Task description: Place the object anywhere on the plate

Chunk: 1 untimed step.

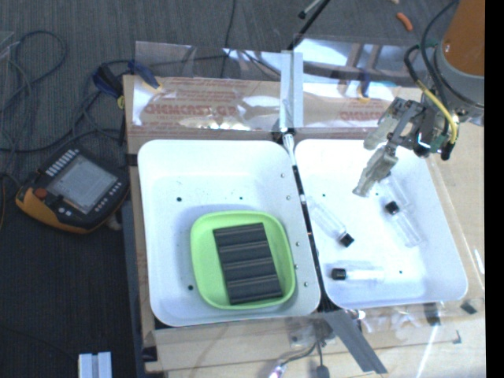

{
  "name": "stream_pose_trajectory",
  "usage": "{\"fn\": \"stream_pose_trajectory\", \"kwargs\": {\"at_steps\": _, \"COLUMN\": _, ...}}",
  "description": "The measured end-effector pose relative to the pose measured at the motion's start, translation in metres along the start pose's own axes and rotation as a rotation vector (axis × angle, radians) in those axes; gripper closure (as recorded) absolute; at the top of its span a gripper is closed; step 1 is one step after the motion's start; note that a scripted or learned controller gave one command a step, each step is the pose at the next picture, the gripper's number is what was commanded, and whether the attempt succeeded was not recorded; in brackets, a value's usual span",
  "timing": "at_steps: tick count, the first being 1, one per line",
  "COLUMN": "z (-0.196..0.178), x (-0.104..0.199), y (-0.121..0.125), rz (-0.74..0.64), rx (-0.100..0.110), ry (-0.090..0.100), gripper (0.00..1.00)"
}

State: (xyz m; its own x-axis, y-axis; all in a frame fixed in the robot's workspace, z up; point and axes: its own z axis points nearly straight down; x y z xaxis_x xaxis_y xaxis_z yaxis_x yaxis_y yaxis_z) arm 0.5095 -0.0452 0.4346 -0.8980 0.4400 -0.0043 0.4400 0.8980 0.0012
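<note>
Reaching in from the right, grey arm with the orange band (466,50), tool (367,183) hanging low over the back of the right-hand shallow white bin (445,246). Cannot tell whether released or clenched from this angle; nothing seen grasped in it. Looks like the pick is the step in hand, carry to the plate not yet begun.

To do it well: choose one tube and commit, come down square across its narrow width, close near the middle and not on the cap, since smooth round plastic probably rolls or squirts out. Lift clear of the wall between the bins before swinging left.

Over on the bench (213,110), left-hand shallow white bin (161,211) carrying the light green square plate (201,239), and on that plate a dark grey ribbed block (248,263) filling the centre. So aim for the bare green rim.

Right-hand bin: three small clear plastic tubes with black caps. Nearest the tool (400,219), just beside it. Another near the dividing wall (332,222). Last one at the front (361,273), lying crosswise. All well apart from the plate.
</note>
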Motion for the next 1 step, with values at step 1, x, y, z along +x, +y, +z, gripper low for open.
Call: {"fn": "stream_pose_trajectory", "kwargs": {"at_steps": 1, "z": 0.0001, "x": -0.0257, "y": 0.0289, "rz": -0.128, "rx": 0.0, "ry": -0.001, "gripper": 0.0}}
